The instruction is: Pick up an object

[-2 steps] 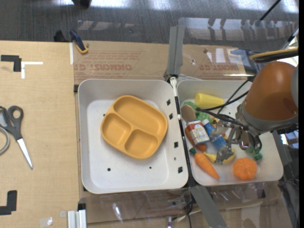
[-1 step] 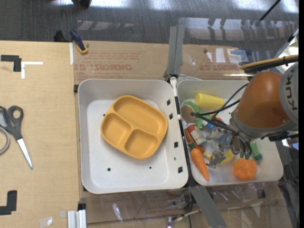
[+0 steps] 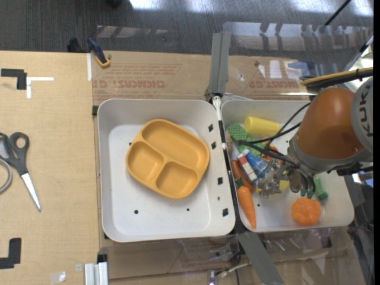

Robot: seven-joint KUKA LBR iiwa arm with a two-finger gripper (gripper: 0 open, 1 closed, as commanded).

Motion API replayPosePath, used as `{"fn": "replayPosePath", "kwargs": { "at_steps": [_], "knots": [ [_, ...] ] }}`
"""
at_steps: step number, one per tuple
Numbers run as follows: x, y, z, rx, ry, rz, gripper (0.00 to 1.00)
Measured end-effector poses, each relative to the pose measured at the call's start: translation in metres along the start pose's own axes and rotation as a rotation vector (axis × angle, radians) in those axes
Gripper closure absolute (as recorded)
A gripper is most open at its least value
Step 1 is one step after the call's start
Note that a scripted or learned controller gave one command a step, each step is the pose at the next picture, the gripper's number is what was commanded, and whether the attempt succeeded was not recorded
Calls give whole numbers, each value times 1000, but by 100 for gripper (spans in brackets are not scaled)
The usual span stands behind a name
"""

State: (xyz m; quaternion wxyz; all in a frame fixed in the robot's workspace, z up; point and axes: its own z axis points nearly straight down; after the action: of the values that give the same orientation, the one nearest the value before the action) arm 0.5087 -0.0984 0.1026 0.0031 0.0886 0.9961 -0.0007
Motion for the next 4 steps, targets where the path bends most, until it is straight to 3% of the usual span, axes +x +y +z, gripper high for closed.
{"fn": "replayPosePath", "kwargs": {
  "at_steps": [1, 2, 3, 4],
  "knots": [
    [13, -2, -179, -1, 2, 39, 100],
    [13, -2, -179, -1, 2, 39, 0],
    [-28, 52, -88, -2, 5, -48, 0],
    [-80, 13, 6, 0, -10, -77, 0]
  ]
}}
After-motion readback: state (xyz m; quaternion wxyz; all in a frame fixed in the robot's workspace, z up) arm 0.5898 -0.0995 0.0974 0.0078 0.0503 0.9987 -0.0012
